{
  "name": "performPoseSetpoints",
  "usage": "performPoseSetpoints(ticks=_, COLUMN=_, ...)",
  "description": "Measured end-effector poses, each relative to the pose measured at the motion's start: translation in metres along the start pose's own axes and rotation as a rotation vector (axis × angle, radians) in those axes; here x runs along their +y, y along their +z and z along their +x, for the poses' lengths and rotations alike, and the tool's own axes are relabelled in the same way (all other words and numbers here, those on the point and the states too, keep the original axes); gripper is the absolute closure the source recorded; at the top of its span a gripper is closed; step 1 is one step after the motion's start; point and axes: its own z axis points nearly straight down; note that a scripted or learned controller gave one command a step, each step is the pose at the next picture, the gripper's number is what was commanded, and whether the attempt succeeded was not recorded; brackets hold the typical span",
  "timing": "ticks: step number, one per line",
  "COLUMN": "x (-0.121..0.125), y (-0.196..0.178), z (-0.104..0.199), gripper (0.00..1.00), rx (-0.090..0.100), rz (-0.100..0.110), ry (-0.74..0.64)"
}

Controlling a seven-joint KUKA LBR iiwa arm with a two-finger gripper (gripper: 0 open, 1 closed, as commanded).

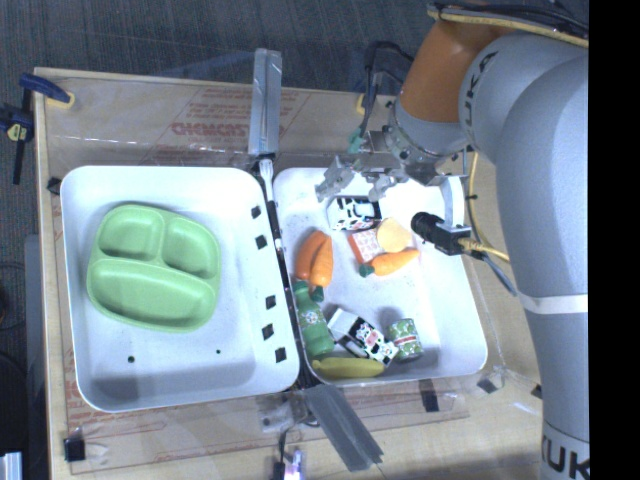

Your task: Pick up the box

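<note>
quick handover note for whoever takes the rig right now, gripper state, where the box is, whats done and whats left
Gripper: over the far end of the right bin, fingers spread, nothing between them.
Box: black-and-white carton lying just below the gripper, beside an orange packet. A similar carton lies near the bin's front edge.
Left bin: holds a green tray.
Done: arm positioned above the box.
Left: descend, close, lift.

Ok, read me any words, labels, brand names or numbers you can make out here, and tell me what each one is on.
"KU", white letters cut off by the frame's lower edge: on the grey arm.
Red print, blurred and seemingly upside down, unreadable: on the bench behind the bins.
Black-and-white patterned box below the tool: print too small to read.
Green can label: too small to read.
</note>
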Motion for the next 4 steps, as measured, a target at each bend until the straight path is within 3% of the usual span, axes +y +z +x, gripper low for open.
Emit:
performPoseSetpoints(ticks=1, x=-0.028, y=-0.12, z=0.002, gripper=0.0, rx=0.0, rz=-0.004, ry=0.186)
performPoseSetpoints(ticks=2, x=-0.006, y=0.032, z=-0.053, gripper=0.0, rx=0.0, rz=0.002, ry=0.15)
performPoseSetpoints(ticks=3, x=0.021, y=0.09, z=-0.062, gripper=0.0, rx=-0.001, rz=-0.008, ry=0.292)
performPoseSetpoints(ticks=4, x=0.016, y=0.099, z=-0.057, gripper=0.0, rx=-0.012, rz=-0.027, ry=0.243)
